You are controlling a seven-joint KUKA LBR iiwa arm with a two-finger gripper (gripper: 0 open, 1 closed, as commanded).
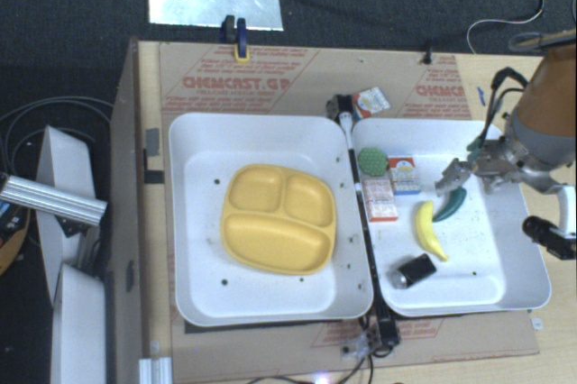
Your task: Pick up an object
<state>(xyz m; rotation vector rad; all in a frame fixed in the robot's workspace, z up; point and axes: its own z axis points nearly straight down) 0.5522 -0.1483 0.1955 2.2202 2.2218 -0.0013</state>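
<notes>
Gripper (453, 178) is observed over the right bin (518, 283), reaching in from the right edge beneath the orange band of the arm (550, 103). Whether its fingers are apart or together cannot be told; they are too small and blurred against the bin floor. No object is seen between them.

1 teal object (450, 205) is noted just below the gripper, lying on the bin floor at a slant; contact between the 2 cannot be confirmed. Beside it, to the left, 1 yellow banana (427, 231) is recorded, lying roughly lengthwise down the bin. 1 small black object (416, 270) is found near the banana's lower end.

Further left, against the dividing wall, 1 red and white packet (380, 199) is logged, with 1 green ball (372, 160) touching its upper end and 1 small box (403, 174) just beside the ball.

The left bin (194, 220) is seen to hold 1 yellow divided plate (279, 218) of 3 compartments, lying flat near the centre.
</notes>
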